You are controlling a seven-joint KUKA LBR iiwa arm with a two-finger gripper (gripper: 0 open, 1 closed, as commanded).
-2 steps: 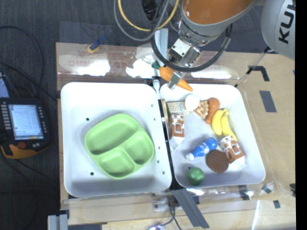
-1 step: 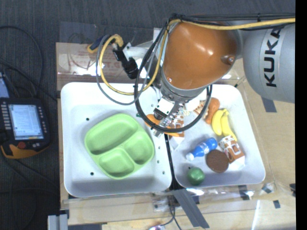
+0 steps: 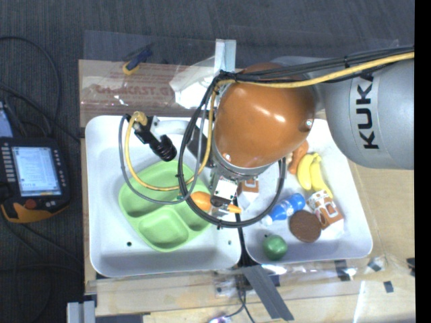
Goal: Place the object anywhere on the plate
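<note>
Camera view: carrot [image 3: 202, 199] at green plate [image 3: 149, 207] right rim, under arm.

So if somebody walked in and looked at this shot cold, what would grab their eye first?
First the arm's big orange band, bulging over the seam between the two white bins with black and yellow cables looping off it. Next, the bright green sectioned plate in the left bin, with a small orange object at its right edge under the wrist. Then the right bin's cluster: banana, blue bottle, brown disc, green ball.

Grey arm [image 3: 377, 113] with black lettering, glossy orange band [image 3: 259, 123] (cables looped around, black and yellow).
</note>
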